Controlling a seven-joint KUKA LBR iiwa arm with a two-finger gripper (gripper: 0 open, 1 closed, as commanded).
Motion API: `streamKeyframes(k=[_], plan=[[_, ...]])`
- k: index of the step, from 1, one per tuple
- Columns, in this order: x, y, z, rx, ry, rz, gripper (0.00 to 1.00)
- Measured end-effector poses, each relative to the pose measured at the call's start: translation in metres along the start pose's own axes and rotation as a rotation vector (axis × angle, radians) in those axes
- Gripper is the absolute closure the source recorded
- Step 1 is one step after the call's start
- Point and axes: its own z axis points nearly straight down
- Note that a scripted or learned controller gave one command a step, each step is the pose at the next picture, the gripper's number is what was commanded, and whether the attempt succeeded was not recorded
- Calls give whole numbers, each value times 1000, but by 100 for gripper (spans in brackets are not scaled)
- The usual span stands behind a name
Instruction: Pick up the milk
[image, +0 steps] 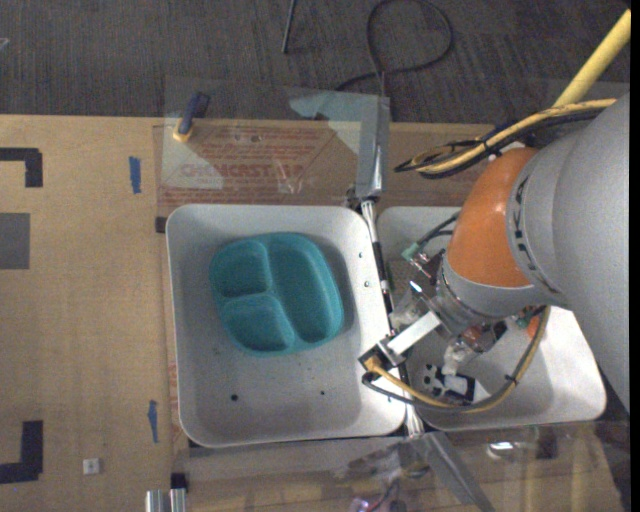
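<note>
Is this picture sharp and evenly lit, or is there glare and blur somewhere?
In the camera view, the light is soft and even; the teal plate casts only a faint shadow in the left bin. The clear plastic sheet above the bins shows mild glare. The arm looks slightly soft, close to the lens.

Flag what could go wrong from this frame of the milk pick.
The arm covers most of the right bin, so no milk can be confirmed under the gripper; a close may grab nothing. Loose yellow cables loop beside the gripper near the bin divider and could snag.
</note>
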Motion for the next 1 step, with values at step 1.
streamKeyframes(k=[1], plan=[[-4, 95, -125, -2, 1, 186, 0]])
